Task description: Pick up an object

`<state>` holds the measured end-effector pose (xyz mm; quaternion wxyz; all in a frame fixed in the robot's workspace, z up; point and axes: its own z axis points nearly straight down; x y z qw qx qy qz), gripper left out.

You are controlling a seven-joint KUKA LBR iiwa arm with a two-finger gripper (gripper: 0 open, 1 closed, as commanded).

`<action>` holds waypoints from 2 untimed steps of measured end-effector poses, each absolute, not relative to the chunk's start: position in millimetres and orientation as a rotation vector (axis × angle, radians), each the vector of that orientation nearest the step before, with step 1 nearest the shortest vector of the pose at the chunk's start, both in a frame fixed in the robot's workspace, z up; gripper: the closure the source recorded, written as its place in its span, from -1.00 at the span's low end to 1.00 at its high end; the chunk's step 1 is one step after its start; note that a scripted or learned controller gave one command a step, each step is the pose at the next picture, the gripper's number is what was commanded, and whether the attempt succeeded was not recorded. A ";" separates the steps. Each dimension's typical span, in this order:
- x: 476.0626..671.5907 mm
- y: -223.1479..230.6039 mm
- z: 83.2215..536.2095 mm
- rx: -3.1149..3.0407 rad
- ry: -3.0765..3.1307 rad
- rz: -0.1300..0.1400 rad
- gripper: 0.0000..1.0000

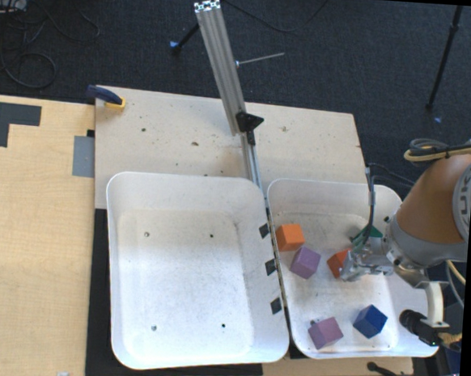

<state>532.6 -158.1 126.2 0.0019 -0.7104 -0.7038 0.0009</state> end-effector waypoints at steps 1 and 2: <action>523.2 -156.7 178.0 -2.230 -2.215 -0.002 1.00; 519.8 -167.7 227.3 -2.232 -2.214 -0.001 1.00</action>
